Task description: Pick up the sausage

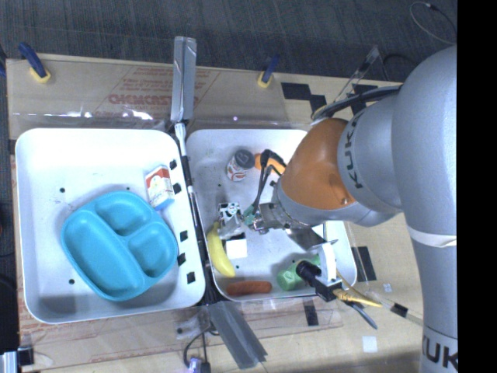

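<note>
The sausage lies in the right-hand bin, flat on the floor close to the bin's near wall, toward its near-left corner. Its long axis runs roughly left to right across the view, parallel to that near wall. It is reddish-brown, and nothing rests on top of it.

Just beside its left end sits a yellow banana, which curves up and away from the wall along the divider side; the two look close to touching, though I cannot tell whether they do. To the sausage's right is a small green object, near but apart. Farther back in the same bin lies a small can on its side.

The gripper hangs over the middle of the right bin, above and slightly left of a white block. From the gripper the sausage lies toward the near wall and a little to the right, with the white block and banana between. Whether the gripper is spread or closed cannot be told here, and nothing can be seen held in it.

The coming move probably calls for a shift toward the near wall and a wrist turn so the closing direction crosses the sausage's short axis. The wall and banana leave little room.

The left bin holds 1 blue divided plate and 1 small carton.
</note>
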Controlling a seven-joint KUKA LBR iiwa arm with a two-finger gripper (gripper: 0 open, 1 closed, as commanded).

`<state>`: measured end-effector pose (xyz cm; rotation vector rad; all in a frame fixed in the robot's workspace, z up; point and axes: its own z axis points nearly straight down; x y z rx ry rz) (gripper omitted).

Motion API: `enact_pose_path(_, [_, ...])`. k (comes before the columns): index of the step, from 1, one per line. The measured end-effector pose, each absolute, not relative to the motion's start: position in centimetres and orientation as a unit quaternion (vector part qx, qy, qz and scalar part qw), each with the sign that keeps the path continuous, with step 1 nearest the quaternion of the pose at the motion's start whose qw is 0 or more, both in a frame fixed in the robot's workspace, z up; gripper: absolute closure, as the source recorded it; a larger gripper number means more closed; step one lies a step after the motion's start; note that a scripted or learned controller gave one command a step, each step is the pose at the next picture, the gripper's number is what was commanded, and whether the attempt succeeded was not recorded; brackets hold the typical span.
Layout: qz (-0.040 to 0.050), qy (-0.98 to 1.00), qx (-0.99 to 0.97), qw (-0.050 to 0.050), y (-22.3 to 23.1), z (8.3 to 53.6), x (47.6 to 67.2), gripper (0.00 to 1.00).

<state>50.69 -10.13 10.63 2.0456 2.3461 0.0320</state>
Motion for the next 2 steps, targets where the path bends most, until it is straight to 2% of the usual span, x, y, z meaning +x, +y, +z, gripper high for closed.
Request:
enact_pose_path(1, [-0.0001,0.753,0.658,0.0,-16.0,12.4,55.1,0.0])
enact_pose_path(2, [0.0049,0.762,0.648,0.007,-15.8,10.6,58.4,0.0])
